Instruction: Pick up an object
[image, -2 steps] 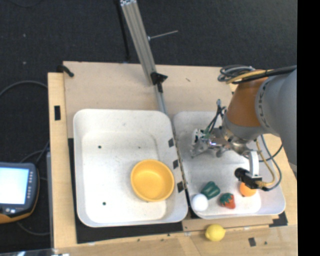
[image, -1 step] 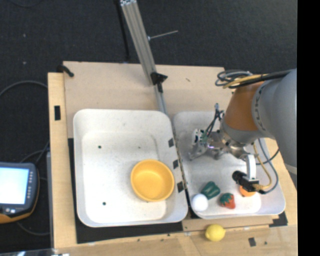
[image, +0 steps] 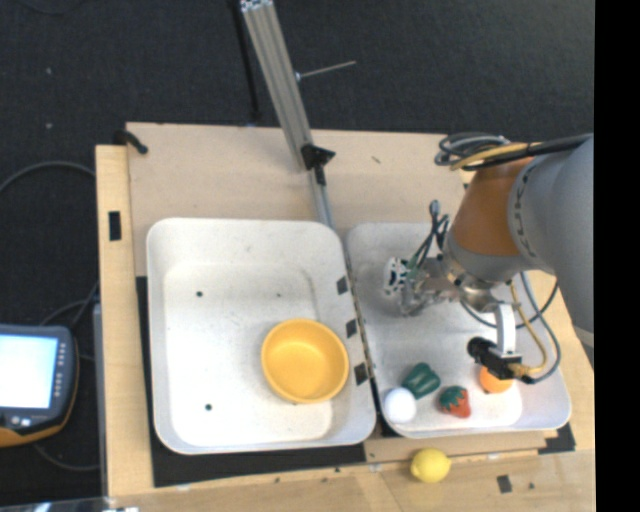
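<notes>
Hovering over the right bin (image: 560, 400) | gripper (image: 405, 290), finger state unclear | best bet: drop straight onto the green block (image: 421, 379), clear of the white ball (image: 400, 405).

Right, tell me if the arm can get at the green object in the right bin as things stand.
Probably yes. The green object lies uncovered near the right bin's front edge, with the gripper above the same bin. A white ball and a strawberry-like red piece sit close by and may crowd the grasp.
</notes>
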